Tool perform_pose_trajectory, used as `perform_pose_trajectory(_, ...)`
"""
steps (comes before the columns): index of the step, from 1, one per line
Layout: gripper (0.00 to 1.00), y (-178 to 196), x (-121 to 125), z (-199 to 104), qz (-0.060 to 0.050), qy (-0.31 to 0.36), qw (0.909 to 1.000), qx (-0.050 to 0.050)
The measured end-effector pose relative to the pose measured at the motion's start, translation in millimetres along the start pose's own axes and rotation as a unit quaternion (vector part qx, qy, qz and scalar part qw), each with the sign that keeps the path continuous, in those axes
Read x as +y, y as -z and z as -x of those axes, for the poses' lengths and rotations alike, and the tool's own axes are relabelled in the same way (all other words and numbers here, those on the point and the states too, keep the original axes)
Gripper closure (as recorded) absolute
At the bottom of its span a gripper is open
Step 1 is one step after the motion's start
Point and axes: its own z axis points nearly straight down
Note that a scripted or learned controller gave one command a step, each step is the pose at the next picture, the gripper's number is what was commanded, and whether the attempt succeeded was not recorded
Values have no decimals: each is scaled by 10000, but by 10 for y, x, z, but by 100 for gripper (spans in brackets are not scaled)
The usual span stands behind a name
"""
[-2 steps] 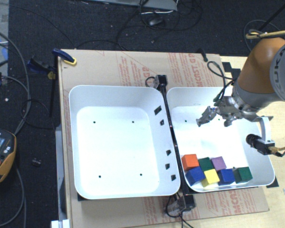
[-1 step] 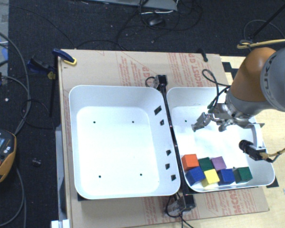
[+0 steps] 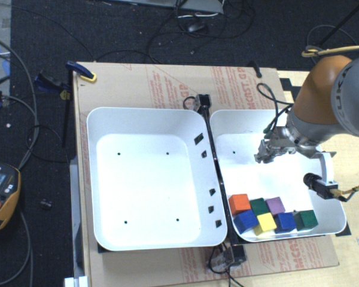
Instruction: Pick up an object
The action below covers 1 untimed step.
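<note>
Several small coloured blocks lie clustered at the near end of the right bin: an orange one, a dark green one, a purple one, a blue one, a yellow one, another blue one and a green one. My gripper hangs over the middle of the right bin, well behind the blocks and apart from them. Nothing shows in its grasp. The grey arm with its orange band reaches in from the right.
The left bin lies beside the right one, with black clips along the shared wall. Both rest on a cardboard sheet. A black fitting with a cable hangs at the right bin's right side. Cables cross the dark floor.
</note>
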Motion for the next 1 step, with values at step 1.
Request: perform_pose_trajectory(1, 100, 438, 57, 33, 16, 1, 10000, -4)
